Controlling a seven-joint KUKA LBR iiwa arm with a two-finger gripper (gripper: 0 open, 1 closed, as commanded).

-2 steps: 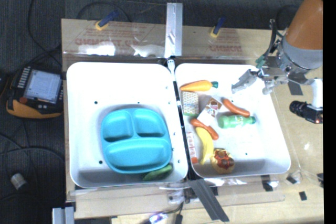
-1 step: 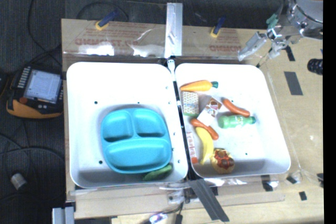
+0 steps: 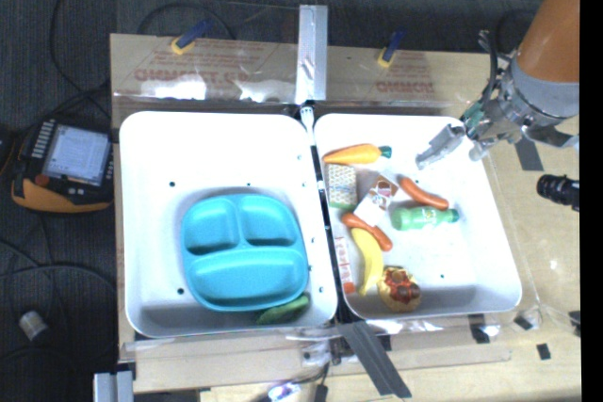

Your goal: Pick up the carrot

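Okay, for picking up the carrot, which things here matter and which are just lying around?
Part of the job:
- carrot, near the right bin's back-left corner
- gripper, over the right bin

Just lying about:
- banana
- green bottle
- blue tray in the left bin

No text fully readable. Faint reddish printed lettering on the clear plastic sheet (image 3: 236, 71) along the far edge of the bench, too blurred to read. Small white and red carton (image 3: 382, 193) in the right bin carries print, illegible.
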